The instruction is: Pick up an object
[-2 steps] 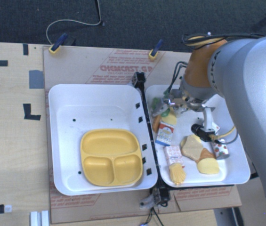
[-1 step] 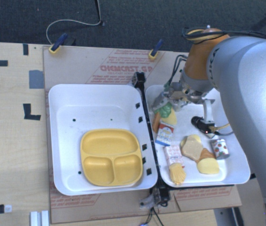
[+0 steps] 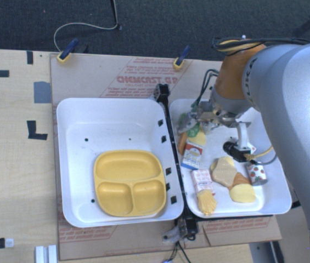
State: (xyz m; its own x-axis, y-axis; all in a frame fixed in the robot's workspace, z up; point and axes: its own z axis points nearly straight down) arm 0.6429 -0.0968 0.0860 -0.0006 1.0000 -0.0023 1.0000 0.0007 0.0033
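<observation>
Over the far left part of the right bin (image 3: 278, 201), the gripper (image 3: 203, 118) hangs low among the clutter, with the arm (image 3: 286, 92) reaching in from the right; cannot tell whether the gripper is open or closed, or has hold of anything; just beside it, on the near side, lies a yellow piece with a green top (image 3: 196, 136), touching or just short of the gripper, cannot tell which; an orange piece (image 3: 183, 142) lies against the bin's left wall next to that; nearer the camera come a small white and blue carton (image 3: 192, 158), then a white and red box (image 3: 201, 178), then a corn cob (image 3: 207, 203) by the near rim, in a rough line down the left side; in the middle a pale wedge (image 3: 224, 171) rests against a yellow lump (image 3: 243, 194); a red and white spotted cup (image 3: 257, 173) sits just right of the wedge; the left bin (image 3: 78, 119) holds a yellow divided plate (image 3: 130, 182), flat, in its near half; both bins sit side by side on a cardboard sheet (image 3: 138, 78) on the desk (image 3: 12, 147)
</observation>
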